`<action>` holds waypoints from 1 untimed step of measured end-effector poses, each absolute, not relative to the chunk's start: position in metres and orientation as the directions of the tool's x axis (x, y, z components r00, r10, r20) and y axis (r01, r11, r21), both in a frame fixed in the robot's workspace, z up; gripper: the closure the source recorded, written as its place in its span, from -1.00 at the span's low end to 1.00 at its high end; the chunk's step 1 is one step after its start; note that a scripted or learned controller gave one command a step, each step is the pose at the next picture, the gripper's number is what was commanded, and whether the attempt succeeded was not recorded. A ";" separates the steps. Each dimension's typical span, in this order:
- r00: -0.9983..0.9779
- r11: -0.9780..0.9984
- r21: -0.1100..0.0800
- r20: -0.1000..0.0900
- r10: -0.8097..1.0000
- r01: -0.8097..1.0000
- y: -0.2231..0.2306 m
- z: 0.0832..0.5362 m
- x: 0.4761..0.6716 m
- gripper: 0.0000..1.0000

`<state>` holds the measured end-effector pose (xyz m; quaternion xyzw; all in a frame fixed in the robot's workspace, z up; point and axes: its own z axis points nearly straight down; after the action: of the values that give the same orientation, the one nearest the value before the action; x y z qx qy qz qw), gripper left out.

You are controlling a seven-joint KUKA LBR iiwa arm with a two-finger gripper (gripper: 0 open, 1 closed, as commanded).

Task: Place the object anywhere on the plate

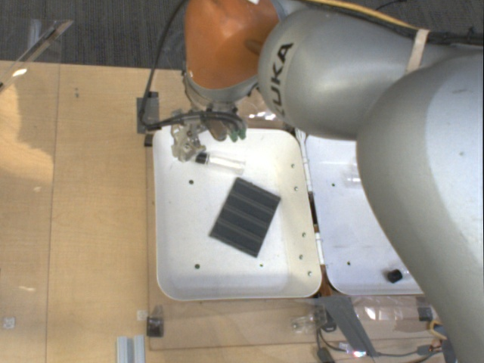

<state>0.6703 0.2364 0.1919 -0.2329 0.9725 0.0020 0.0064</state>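
A dark ribbed rectangular plate (245, 216) lies tilted in the middle of the left white bin (181, 278). A small clear tube with a black end (221, 160) lies flat on the bin floor near the far left corner, up and left of the plate and apart from it. My gripper (184, 144) hangs over that corner under the orange wrist band, its tip right beside the tube's black end. Whether it touches the tube is unclear.
The right white bin (340, 203) is mostly covered by the grey arm; a small black item (393, 276) sits near its front edge. Wooden bench top stretches to the left. Cables and brackets (340, 331) lie along the front of the bins.
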 end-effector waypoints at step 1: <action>-0.868 0.868 0.000 -0.018 -0.497 -0.497 0.237 0.091 0.672 1.00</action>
<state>0.6721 0.2368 0.0910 -0.2569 0.9664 0.0022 0.0085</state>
